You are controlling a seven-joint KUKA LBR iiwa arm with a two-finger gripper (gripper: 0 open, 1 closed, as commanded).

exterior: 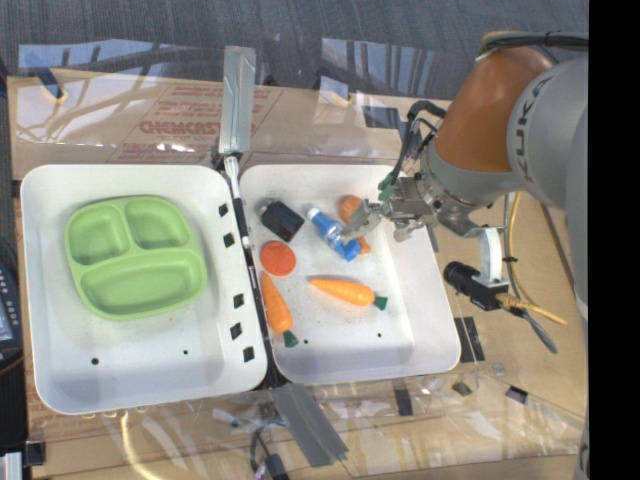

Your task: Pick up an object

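My gripper (378, 228) hangs open over the right bin (425, 313), near its right wall. One finger (356, 225) reaches down-left to the right end of a blue bottle (328, 230), which lies flat. A small orange ball (349, 207) sits just above that finger. Nothing shows between the fingers. Left of the bottle lies a black block (281, 218). A red-orange disc (279, 259) rests below it. One carrot (344, 291) lies in the bin's middle, and a second carrot (277, 308) lies along its left wall.
The left bin (45, 353) holds a green divided plate (135, 256). A ridge with black clips (240, 268) separates the two bins. The grey and orange arm (500, 118) comes in from the upper right above the right bin's corner.
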